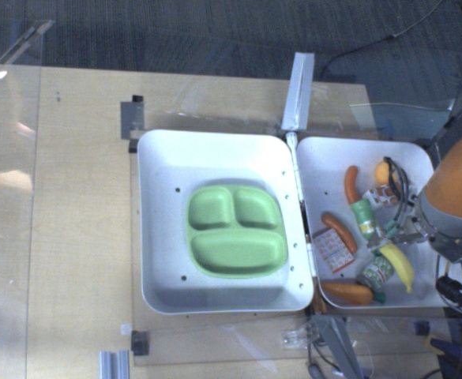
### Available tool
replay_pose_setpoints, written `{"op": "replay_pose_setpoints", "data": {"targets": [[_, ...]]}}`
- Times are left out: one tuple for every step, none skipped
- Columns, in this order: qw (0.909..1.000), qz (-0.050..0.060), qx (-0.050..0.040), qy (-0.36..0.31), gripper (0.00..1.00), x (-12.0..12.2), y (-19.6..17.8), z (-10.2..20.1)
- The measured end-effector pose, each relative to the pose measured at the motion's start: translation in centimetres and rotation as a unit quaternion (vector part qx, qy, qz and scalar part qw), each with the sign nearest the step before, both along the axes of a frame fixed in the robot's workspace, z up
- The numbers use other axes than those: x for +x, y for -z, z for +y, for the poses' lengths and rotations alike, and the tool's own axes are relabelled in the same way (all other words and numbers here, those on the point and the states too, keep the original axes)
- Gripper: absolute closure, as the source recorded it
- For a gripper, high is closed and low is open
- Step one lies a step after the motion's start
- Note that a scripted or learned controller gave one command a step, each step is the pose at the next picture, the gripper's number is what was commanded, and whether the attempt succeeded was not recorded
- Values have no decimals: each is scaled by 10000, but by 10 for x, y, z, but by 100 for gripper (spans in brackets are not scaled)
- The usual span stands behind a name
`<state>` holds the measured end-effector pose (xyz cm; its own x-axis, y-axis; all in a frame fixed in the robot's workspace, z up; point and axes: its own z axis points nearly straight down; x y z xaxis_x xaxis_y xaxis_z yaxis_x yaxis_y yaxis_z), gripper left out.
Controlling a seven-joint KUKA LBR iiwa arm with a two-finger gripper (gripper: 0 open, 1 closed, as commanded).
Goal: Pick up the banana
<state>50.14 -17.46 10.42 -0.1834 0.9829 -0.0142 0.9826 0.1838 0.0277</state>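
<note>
Yellow banana (397, 264) lies free by the right bin's (319, 158) near right corner, just beside a green can (377, 272), so I hover my claw (400, 229) over it, its spread untellable.

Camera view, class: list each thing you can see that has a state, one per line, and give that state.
banana: lying flat in the right bin, not lifted
green tray: upright, compartments bare, in the left bin
green can: on its side
green bottle: lying down
tool: low over the right bin
</note>
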Motion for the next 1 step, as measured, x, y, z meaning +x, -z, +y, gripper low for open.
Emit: {"op": "replay_pose_setpoints", "data": {"targets": [[9900,111,66,1407,100,6,-86,50]]}}
